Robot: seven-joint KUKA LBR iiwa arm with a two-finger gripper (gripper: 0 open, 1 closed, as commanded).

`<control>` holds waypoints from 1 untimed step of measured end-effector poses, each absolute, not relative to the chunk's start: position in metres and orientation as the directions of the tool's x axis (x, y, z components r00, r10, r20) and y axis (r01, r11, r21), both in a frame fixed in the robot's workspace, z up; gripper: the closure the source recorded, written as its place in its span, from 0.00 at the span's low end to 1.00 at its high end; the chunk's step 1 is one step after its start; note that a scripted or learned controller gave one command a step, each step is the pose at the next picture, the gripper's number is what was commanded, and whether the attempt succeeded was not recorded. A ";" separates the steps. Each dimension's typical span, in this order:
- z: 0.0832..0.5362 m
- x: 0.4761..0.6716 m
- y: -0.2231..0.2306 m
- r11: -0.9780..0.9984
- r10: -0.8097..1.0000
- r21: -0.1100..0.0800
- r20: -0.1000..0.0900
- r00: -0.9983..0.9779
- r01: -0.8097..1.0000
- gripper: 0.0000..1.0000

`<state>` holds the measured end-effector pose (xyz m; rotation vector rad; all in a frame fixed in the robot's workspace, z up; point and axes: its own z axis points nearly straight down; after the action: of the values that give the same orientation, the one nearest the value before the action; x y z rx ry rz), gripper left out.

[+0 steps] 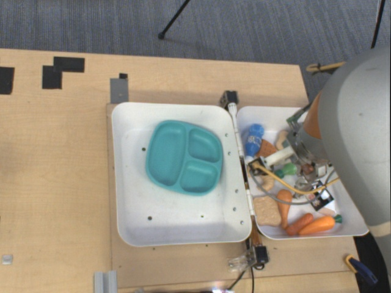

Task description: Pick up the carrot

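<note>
The carrot [319, 225] is orange with a green tip and lies at the near right corner of the right bin [269, 232]. A smaller orange carrot-like piece [284, 205] stands just left of it, beside a reddish piece [297, 224]. My gripper [300, 168] hangs low over the middle of the right bin, above and behind the carrot, amid the clutter. The bulky grey arm [357, 145] hides the bin's right side.
The left bin [131, 224] holds a teal divided plate [183, 157]. In the right bin lie a blue bottle [253, 138], a slice of bread [267, 210], a brown wedge [267, 148] and other small items around the gripper.
</note>
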<state>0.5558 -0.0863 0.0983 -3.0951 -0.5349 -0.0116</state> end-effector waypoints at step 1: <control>0.188 0.523 0.005 -0.965 0.260 -0.008 0.009 0.965 0.261 0.00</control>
<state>0.5227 0.0050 0.1882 -3.1051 -0.4115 -0.0122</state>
